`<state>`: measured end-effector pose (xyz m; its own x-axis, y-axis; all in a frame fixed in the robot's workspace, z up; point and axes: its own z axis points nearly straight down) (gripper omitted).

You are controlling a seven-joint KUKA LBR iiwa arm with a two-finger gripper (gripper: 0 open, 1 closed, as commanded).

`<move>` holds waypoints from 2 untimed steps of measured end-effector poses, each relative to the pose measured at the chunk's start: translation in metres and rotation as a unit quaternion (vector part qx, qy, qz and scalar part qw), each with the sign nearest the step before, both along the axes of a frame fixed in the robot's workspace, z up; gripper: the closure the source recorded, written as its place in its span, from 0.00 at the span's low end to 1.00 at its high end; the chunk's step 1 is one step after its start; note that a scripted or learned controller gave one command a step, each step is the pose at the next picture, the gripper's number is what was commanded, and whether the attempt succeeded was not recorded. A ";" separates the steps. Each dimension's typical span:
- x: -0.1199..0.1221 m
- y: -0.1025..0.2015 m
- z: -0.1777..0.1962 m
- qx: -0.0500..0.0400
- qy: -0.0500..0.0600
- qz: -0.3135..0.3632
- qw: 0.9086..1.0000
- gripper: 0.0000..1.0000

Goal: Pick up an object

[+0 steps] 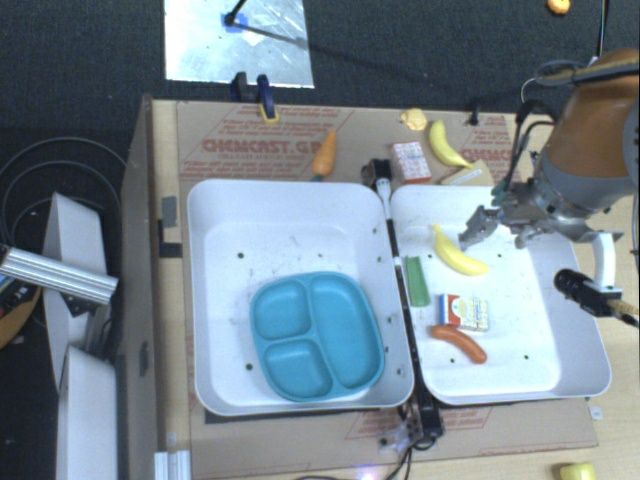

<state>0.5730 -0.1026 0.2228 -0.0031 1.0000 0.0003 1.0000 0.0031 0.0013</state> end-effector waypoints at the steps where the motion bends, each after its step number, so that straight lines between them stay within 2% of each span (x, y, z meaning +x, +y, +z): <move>1: -0.059 -0.013 -0.119 0.001 0.007 -0.003 1.000 0.00; 2: -0.079 0.018 -0.139 0.001 0.001 0.000 1.000 0.00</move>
<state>0.4941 -0.0850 0.0835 -0.0026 1.0000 0.0018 1.0000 0.0026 -0.0011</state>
